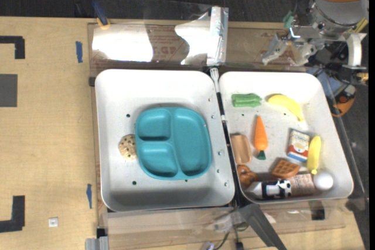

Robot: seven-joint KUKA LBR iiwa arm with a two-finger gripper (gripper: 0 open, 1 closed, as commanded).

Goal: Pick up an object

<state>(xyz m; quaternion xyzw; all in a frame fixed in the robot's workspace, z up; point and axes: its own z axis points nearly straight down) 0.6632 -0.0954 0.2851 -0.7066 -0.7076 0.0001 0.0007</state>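
Note:
My gripper (279, 51) hangs above the bench just behind the right bin's (334, 126) far edge, its fingers apart with nothing between them. Inside that bin lie a green piece (246, 100), a yellow banana (285, 105), an orange carrot (260, 134), a small carton (298, 146), a yellow corn-like piece (314, 153), a brown waffle (285, 168), a tan cylinder (239, 148) and a black-and-white bottle (275, 188). The left bin (111, 96) holds a teal divided plate (173, 141) and a cookie (127, 146).
A clear plastic sheet (158, 38) lies behind the left bin. A central ridge (221, 126) separates the two bins. Cables and the arm's base crowd the far right. Cardboard covers the floor on the left.

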